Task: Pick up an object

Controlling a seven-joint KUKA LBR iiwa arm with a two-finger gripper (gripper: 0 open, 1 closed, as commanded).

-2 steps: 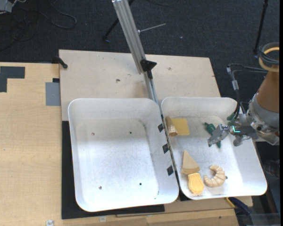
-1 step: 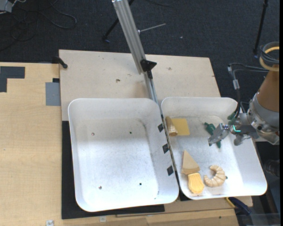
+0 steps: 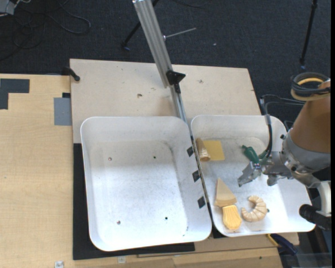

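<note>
The right bin (image 3: 234, 124) holds several objects: a tan flat sponge-like piece with a rolled item (image 3: 210, 149) at its upper left, a green-handled tool (image 3: 250, 153) near the middle, a pale wedge (image 3: 224, 193), a yellow brush-like piece (image 3: 231, 217) and a curled croissant-shaped piece (image 3: 255, 209) near the front. My gripper (image 3: 249, 175) hangs low over the bin's middle, just below the green-handled tool and above the croissant-shaped piece. Its metal fingers point left and down, and nothing shows between them.
The left bin (image 3: 137, 183) lies beside the right one, divided by a rim with black clips (image 3: 194, 175). A slanted aluminium bar (image 3: 159, 49) rises behind the bins. The arm's body (image 3: 312, 133) covers the right bin's right side.
</note>
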